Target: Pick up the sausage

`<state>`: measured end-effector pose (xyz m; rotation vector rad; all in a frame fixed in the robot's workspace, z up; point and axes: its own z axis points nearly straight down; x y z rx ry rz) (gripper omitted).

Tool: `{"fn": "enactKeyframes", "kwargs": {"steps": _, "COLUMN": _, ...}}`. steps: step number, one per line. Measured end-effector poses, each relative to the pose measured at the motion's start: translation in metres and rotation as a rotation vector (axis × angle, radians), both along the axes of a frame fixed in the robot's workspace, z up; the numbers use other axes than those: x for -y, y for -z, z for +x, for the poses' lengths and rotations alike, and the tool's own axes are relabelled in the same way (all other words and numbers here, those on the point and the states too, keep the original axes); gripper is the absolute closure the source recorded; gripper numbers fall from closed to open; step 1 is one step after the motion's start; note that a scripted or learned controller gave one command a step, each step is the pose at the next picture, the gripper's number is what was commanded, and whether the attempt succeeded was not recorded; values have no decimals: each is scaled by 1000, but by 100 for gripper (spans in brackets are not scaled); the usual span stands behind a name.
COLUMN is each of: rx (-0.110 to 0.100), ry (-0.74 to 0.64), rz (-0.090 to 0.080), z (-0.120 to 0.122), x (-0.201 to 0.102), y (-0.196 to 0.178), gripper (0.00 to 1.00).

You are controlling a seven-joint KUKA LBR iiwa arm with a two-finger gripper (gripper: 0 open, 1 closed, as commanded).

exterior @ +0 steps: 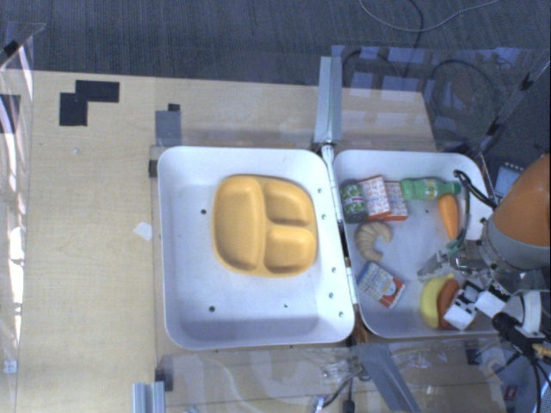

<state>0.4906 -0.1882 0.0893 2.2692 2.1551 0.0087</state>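
Note:
The sausage [446, 297], short and reddish brown, lies near the front right corner of the right bin [405, 323]. A yellow fruit [428, 302] touches its left side. My gripper [454, 275] hangs low over the right bin, just above and behind the sausage, and its white parts cover the sausage's right end. I see nothing held in the gripper.
The right bin also holds an orange carrot [448, 215], a green bottle [426, 188], a printed can and packet [372, 199], a croissant [373, 238] and a small carton [380, 284]. A yellow sectioned plate [263, 224] lies in the left bin [189, 299].

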Motion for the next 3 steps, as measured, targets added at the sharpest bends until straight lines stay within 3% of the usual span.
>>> {"fn": "enactKeyframes", "kwargs": {"steps": 1, "rx": 2, "ry": -278, "rz": -2, "z": 1, "x": 14, "y": 0, "gripper": 0}}
{"fn": "enactKeyframes", "kwargs": {"steps": 2, "rx": 10, "ry": -282, "rz": -4, "z": 5, "x": 12, "y": -13, "gripper": 100}}
{"fn": "enactKeyframes", "kwargs": {"steps": 3, "rx": 6, "ry": -36, "rz": 0, "z": 12, "x": -69, "y": -2, "gripper": 100}}
